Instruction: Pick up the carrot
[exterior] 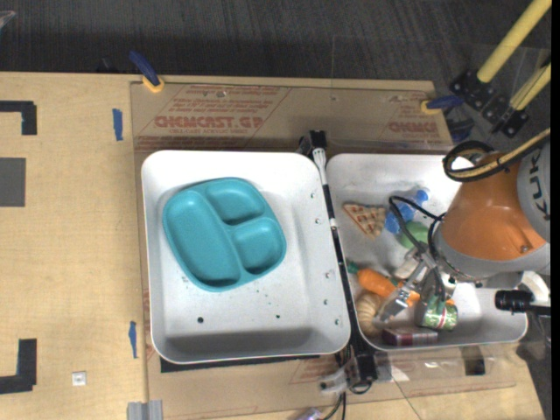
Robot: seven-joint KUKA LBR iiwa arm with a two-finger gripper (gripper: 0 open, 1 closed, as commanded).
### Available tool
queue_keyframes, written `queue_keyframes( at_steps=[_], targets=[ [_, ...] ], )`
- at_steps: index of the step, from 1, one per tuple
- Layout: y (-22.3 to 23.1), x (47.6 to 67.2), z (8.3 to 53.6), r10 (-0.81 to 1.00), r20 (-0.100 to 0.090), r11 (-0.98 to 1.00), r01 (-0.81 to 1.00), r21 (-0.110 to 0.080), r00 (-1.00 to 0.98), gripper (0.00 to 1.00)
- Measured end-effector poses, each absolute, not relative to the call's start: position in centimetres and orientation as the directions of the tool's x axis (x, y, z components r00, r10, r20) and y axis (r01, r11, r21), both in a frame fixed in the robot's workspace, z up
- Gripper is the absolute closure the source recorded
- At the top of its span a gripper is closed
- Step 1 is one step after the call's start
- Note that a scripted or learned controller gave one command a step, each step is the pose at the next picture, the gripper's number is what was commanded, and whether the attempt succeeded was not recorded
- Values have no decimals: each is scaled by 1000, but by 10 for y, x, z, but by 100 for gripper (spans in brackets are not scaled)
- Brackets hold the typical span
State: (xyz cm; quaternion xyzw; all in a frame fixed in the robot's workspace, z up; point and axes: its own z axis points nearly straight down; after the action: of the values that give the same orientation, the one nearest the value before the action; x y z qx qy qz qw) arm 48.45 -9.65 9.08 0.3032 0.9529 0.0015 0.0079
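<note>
Cardboard covers the bench (70, 234), and on it sit two shallow white bins side by side, so let's get right to the one that matters. Down in the right bin (490, 331), tucked close to the dividing wall, lies the carrot (378, 281), a small orange piece with a touch of green at its left end, its long axis running roughly left to right with a slight downward tilt toward the right. Just to its lower right hangs the gripper (409, 294), arriving under the arm (490, 221) with its orange band, so the carrot lies to the gripper's left and a shade above it in the view, very near, but not between the fingers as far as I can see. Open or closed, I cannot tell; the tips are lost in clutter. Around them: a waffle-patterned wedge (364, 218) further up, a green can (437, 313) just right of the gripper, a dark bottle (409, 336) along the bin's near wall. Over in the left bin (175, 322), a teal divided plate (224, 232) sits well apart from the action.
</note>
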Motion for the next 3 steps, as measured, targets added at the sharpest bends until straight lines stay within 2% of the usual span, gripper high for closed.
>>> queue_keyframes(
  at_steps=[1, 2, 3],
  targets=[
    [-101, 485, 90, 881, -8, 472, 881, 15, -472, 0],
    [-101, 488, 102, 880, -15, 474, 880, 21, -474, 100],
    [-98, 484, 92, 964, -5, 265, 964, 14, -265, 100]
  ],
)
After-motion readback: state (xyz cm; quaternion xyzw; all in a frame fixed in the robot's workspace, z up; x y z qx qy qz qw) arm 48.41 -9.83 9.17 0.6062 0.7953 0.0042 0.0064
